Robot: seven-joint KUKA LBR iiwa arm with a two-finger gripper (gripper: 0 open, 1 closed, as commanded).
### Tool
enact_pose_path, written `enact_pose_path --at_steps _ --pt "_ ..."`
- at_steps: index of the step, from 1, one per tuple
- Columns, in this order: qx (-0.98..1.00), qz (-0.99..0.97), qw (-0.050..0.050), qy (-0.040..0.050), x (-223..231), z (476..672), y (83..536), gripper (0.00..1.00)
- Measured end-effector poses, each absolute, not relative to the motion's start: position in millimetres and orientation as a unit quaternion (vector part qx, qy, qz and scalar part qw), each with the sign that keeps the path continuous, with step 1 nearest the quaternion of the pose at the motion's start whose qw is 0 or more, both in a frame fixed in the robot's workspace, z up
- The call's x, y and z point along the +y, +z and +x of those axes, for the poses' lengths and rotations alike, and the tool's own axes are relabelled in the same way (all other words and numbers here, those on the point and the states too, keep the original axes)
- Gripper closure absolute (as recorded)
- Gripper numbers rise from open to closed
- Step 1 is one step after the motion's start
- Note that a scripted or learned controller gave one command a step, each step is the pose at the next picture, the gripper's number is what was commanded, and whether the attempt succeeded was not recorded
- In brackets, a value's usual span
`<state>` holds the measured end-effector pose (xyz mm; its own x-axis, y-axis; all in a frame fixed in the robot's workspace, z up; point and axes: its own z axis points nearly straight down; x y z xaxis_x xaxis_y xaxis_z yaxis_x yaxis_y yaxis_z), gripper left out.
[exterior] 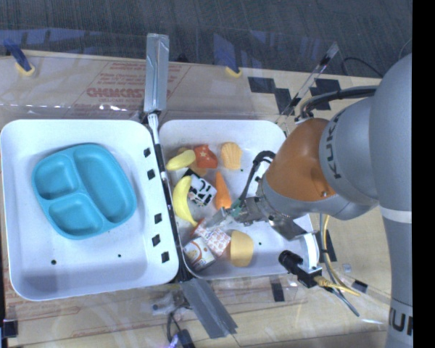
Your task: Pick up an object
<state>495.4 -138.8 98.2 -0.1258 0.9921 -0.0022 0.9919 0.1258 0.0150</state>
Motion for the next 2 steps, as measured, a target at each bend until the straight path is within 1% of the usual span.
enact_pose_path --at_steps 1,2 --pt "0.751 0.660 0.005 0.0035 -139 597.5 98 0.00" --pt "0.753 0.658 0.004 0.0042 -137 598.5 109 1.00"
